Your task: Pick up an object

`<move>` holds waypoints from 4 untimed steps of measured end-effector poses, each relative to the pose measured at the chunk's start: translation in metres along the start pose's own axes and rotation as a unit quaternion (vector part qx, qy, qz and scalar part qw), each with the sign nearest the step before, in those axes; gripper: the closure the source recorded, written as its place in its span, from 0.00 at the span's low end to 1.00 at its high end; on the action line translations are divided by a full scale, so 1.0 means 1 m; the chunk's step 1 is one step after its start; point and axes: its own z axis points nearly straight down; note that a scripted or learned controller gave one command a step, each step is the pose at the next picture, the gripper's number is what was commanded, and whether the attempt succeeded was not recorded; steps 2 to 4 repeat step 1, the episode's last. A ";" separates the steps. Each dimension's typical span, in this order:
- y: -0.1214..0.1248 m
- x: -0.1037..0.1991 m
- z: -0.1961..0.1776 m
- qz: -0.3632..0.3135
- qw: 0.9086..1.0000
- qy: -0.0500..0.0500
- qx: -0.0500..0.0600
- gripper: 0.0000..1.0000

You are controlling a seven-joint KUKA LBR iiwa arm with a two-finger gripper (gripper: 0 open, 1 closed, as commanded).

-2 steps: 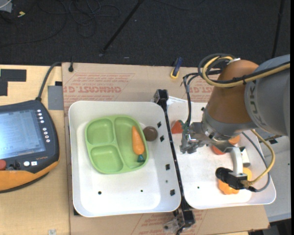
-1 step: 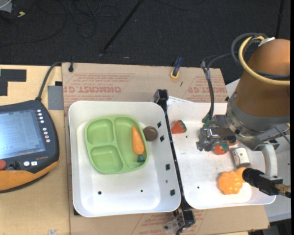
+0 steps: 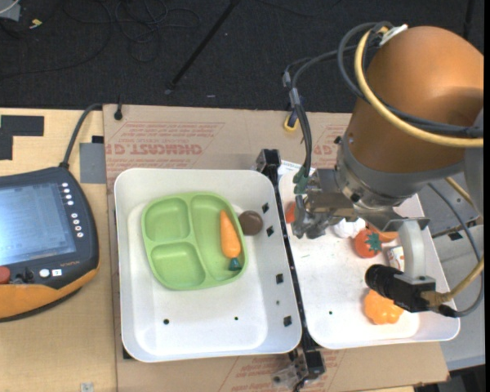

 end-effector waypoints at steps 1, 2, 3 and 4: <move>0.000 0.025 -0.050 0.002 1.000 0.000 0.000 1.00; 0.000 0.025 -0.050 0.002 1.000 0.000 0.000 1.00; 0.000 0.025 -0.050 0.002 1.000 0.000 0.000 1.00; 0.000 0.025 -0.050 0.002 1.000 0.000 0.000 1.00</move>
